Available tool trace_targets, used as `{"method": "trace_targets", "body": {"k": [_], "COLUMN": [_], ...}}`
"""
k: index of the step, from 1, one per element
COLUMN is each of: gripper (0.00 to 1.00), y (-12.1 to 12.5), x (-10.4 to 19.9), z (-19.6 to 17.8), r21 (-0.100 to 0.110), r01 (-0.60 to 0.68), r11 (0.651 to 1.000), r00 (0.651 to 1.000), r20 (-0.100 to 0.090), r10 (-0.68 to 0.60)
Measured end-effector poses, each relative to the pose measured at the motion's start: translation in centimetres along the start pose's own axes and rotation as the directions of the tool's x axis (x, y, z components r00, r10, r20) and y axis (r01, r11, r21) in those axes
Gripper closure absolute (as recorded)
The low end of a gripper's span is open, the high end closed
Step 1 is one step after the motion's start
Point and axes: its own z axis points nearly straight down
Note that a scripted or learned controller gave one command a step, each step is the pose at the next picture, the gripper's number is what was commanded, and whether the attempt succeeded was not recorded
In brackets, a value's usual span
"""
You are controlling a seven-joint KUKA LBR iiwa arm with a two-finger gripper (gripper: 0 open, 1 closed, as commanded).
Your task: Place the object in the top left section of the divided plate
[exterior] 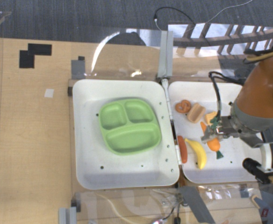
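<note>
On the pale wooden worktop (29, 139), the left shallow white bin (87, 171) carries a green three-section divided plastic plate (128, 125), all sections bare. Right white bin (234, 171) holds a red sausage-shaped toy (182, 148) at its left wall, a yellow toy banana (197, 153), a brown pretzel piece (183, 106) and a tan bun (196, 112). Gripper (211, 133) sits low over an orange carrot-like toy (214, 145); whether it is open or closed cannot be told.

In the right bin (230, 171) we see a yellow banana (198, 153) beside a red sausage (183, 149) at the left wall. Farther up lie a brown pretzel (183, 106) and a tan bread roll (195, 112), touching. The left bin (87, 171) sits alongside.
</note>
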Motion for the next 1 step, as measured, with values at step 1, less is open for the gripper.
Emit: {"method": "trace_targets", "body": {"k": [1], "gripper": [1.00], "y": [6.95], "x": [7.42], "z": [1.42], "r21": [0.003], "r01": [0.040], "r11": [0.999], "r00": [0.999], "r20": [0.000], "r10": [-0.040]}}
